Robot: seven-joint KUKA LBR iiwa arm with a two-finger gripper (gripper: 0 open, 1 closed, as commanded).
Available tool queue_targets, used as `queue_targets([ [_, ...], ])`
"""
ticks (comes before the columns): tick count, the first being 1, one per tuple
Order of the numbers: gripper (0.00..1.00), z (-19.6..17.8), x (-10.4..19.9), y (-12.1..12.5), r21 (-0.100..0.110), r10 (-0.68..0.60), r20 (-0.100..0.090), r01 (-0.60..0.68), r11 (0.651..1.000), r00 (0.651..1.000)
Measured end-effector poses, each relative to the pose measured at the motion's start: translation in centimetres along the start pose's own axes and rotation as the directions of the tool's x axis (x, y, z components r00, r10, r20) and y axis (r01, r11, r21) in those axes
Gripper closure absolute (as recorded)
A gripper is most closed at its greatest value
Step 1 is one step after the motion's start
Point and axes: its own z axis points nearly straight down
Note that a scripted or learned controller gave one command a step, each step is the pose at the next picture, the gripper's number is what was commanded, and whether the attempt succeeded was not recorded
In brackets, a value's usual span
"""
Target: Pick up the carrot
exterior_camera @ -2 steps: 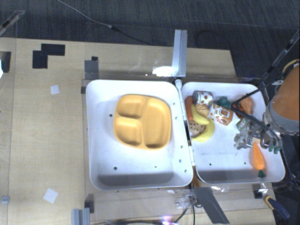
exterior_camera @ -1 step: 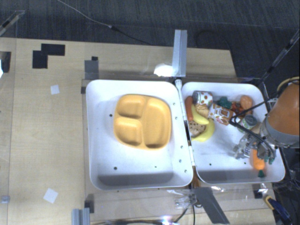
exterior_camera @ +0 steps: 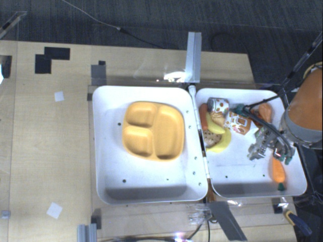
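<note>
Two white bins (exterior_camera: pixel 101 150) on wood bench (exterior_camera: pixel 45 145); carrot (exterior_camera: pixel 277 171) lies free; fingers (exterior_camera: pixel 258 150) unclear.

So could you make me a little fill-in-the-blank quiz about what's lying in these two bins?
1. The yellow divided plate lies in the ____ bin as the camera sees it.
2. The carrot lies near the right bin's ____ right corner as the camera sees it.
3. The gripper hangs over the ____ bin.
4. The plate has ____ compartments.

Missing words: left; lower; right; three
</note>
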Motion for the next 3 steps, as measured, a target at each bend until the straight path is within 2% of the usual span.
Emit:
queue_targets([
  [1, 1.00, 9.6, -2.7, -5.0, 0.002, -0.144, 0.002, 0.144, 0.990, 0.990],
  [2, 1.00, 2.4, 0.6, 1.1, -0.001, -0.077, -0.001, 0.077, 0.997, 0.997],
  [3, 0.00, 2.6, 0.7, 0.9, 0.002, -0.073, -0.005, 0.073, 0.997, 0.997],
])
